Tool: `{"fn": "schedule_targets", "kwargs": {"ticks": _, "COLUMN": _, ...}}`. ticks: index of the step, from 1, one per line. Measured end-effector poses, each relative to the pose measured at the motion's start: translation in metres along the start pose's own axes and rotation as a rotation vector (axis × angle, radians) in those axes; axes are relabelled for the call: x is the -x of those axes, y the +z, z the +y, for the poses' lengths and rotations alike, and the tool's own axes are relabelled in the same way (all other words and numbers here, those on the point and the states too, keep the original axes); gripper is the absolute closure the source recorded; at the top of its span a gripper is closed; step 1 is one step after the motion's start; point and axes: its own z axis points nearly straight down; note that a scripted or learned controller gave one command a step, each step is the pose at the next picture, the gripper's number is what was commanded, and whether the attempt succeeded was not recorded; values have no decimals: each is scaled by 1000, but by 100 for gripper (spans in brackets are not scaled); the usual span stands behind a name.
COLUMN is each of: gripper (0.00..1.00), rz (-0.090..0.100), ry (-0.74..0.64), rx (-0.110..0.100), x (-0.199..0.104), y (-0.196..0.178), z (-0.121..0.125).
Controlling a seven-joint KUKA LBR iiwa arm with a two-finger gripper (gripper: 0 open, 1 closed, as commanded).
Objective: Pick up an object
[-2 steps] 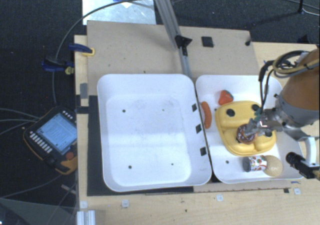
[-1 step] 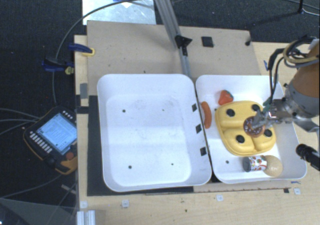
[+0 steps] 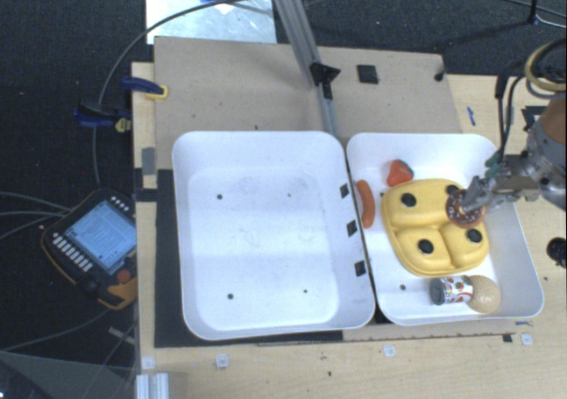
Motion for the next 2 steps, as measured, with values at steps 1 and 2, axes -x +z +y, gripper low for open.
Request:
{"fn": "schedule_targets", "kwargs": {"ticks": 1, "gripper": 100, "rz": 2, "ry": -3, "rx": -5, "x": -40, "y": 15, "z": 20}}
{"fn": "schedule_targets", "kwargs": {"ticks": 2, "gripper": 100, "rz": 2, "ry": -3, "rx": -5, "x": -87, "y": 33, "z": 46}}
